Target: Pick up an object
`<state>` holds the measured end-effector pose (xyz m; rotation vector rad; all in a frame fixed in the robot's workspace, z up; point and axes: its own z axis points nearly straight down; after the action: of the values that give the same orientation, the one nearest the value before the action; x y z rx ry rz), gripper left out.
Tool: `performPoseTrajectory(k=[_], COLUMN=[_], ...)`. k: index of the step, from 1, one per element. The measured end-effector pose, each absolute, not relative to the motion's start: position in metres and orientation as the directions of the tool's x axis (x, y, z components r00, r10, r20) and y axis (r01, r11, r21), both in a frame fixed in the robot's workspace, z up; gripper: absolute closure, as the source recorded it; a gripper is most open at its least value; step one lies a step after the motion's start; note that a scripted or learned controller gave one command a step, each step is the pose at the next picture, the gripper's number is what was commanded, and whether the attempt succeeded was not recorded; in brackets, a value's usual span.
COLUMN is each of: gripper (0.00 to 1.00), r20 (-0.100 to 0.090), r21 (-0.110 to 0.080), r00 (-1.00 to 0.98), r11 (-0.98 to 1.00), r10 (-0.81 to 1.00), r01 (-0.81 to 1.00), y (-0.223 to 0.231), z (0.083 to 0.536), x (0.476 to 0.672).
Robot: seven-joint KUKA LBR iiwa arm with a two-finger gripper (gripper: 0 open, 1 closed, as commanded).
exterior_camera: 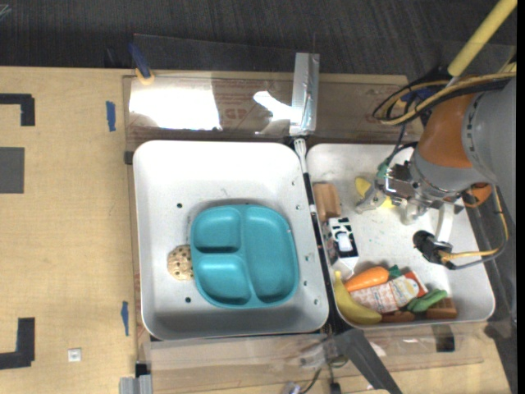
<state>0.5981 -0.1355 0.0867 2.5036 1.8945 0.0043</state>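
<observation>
Two shallow white bins sit side by side on the wooden surface (pixel 66 220). The left bin (pixel 156 179) holds a teal divided plate (pixel 244 254) with three compartments, lying flat near the middle, and a round speckled cookie (pixel 180 262) touching the plate's left edge.

The right bin (pixel 480 290) carries the loose things. Along its near edge lies a cluster: a yellow banana (pixel 353 306) curving at the left end, an orange carrot (pixel 367 278) resting above it, a white and red packet (pixel 394 292) just right of the carrot, and a green vegetable-like piece (pixel 428 300) at the right end, with a dark reddish strip beneath. These items touch or overlap one another. Against the bin's left wall stands a small brown block (pixel 326 199), and just below it a black and white rectangular item (pixel 342 238). A small yellow object (pixel 363 188) lies near the bin's far part, just left of the gripper.

The grey arm with its orange band (pixel 447 138) reaches in from the right over the far half of the right bin. The gripper (pixel 422 208) hangs above the bare bin floor, apart from the cluster at the near edge. Whether it is spread or closed cannot be told from this angle, and nothing is seen held in it. A black cable (pixel 435 249) loops below it.
</observation>
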Motion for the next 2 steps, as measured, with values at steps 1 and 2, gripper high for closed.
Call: performPoseTrajectory(k=[1, 2], gripper=[0.00, 0.00], r20=[0.000, 0.000], r21=[0.001, -0.001], r00=[0.194, 0.155], r11=[-0.194, -0.155], r10=[0.981, 0.988], r01=[0.981, 0.988], y=[-0.153, -0.146], z=[0.085, 0.086], x=[0.646, 0.632])
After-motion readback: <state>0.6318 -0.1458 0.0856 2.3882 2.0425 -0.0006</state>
